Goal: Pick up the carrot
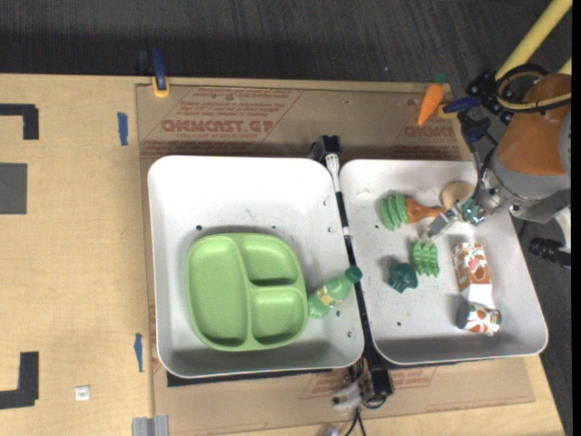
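Note:
The carrot [410,211] lies in the right bin [526,334], toward its far side. Its ribbed green top points left and its orange body points right. My gripper [442,218] is low over the bin, right at the carrot's orange end and seemingly touching it. The grey arm with its orange band [536,148] reaches in from the right edge. The carrot rests on the bin floor.
The right bin also holds a tan round piece [453,193], a green ridged toy [425,257], a dark teal toy [404,275] and a white printed carton [474,284]. In the left bin [172,189] lie a green divided plate [245,289] and a green bottle [331,295].

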Robot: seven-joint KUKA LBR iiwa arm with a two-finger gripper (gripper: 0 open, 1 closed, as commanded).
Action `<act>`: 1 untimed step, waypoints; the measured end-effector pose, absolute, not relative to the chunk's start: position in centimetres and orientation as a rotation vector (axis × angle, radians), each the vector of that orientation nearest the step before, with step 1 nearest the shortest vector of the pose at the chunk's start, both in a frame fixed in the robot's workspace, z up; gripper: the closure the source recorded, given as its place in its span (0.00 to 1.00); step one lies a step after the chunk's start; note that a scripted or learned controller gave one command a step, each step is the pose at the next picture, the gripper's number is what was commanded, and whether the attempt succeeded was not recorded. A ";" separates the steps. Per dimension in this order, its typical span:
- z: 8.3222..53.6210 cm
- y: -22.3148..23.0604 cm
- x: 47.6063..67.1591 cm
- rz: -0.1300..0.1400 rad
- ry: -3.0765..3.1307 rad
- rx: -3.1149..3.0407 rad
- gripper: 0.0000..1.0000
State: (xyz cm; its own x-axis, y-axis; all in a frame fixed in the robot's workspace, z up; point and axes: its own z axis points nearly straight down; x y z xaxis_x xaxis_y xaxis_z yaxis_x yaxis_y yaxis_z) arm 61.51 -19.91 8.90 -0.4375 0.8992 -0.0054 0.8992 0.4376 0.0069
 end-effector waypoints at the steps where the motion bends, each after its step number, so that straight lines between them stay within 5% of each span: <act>1: 11.7 -14.9 65.7 0.003 2.681 1.630 0.00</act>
State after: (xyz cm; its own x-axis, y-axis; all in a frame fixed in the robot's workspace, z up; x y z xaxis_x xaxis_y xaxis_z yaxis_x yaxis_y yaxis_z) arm 65.71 -14.91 11.75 -0.4604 0.8877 -0.0020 0.8877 0.4604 0.0038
